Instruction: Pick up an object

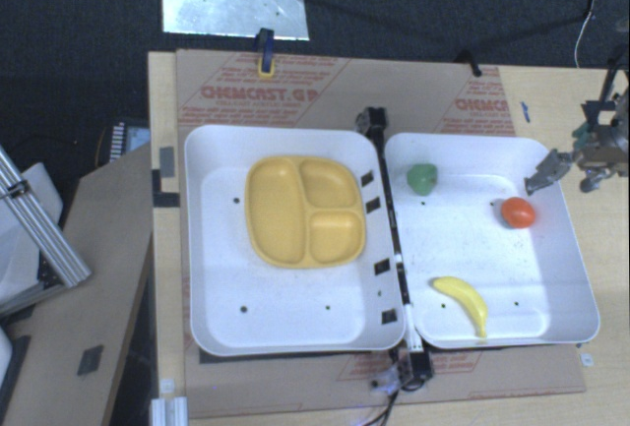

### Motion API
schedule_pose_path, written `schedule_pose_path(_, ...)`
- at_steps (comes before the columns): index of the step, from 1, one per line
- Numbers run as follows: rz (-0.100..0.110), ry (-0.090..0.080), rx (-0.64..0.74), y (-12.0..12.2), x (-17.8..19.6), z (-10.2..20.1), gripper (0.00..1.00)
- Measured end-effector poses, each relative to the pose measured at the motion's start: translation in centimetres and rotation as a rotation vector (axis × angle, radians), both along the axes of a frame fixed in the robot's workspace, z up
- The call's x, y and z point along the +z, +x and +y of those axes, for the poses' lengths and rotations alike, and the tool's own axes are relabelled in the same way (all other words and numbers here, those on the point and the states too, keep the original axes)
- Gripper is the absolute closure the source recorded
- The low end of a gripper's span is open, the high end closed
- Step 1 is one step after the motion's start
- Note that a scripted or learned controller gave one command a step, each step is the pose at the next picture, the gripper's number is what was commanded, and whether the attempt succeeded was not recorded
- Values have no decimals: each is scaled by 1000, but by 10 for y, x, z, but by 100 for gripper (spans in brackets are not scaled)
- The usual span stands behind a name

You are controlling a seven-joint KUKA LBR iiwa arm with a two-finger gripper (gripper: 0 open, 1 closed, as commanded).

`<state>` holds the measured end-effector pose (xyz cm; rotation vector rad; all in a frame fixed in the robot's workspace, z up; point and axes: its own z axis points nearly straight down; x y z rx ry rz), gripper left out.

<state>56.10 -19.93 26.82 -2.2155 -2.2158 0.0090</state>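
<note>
Reaching in at the surface's right edge, my end effector (544,180), its opening impossible to tell, should centre over the small round orange-red fruit (518,212) before descending.

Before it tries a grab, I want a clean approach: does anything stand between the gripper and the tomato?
Nothing visible does. The gripper sits at the right bin's upper right edge, the tomato just below-left of it; pepper and banana lie well aside.
</note>
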Motion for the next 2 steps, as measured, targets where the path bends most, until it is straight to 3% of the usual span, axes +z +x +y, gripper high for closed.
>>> schedule_pose_path(1, -11, -2, 4, 2, 6, 1, 0)
schedule_pose_path(2, -8, -2, 1, -3, -41, -7, 0)
